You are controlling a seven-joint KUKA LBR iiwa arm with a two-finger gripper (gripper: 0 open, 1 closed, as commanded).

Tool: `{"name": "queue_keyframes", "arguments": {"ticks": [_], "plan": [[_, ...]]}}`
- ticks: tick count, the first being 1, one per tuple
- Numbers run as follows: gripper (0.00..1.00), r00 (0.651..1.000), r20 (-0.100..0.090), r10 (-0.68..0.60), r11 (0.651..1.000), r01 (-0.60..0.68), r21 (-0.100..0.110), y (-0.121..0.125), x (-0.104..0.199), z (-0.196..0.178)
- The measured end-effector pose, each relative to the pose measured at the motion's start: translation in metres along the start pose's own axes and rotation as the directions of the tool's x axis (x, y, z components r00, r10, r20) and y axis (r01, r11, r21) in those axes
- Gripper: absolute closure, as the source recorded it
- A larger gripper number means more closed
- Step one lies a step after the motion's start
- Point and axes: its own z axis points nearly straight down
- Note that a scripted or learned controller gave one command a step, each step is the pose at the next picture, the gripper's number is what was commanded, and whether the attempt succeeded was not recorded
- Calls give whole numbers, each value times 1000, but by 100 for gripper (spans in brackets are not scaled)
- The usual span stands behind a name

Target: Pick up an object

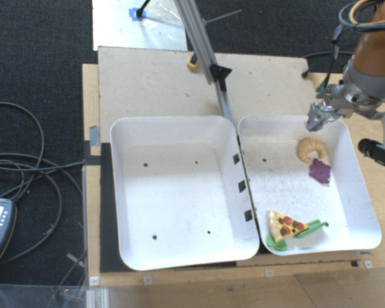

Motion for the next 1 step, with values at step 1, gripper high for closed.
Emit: {"name": "queue_keyframes", "arguments": {"ticks": [1], "plan": [[100, 1000, -4, -3, 1000, 3, 8, -21, 47, -5]]}}
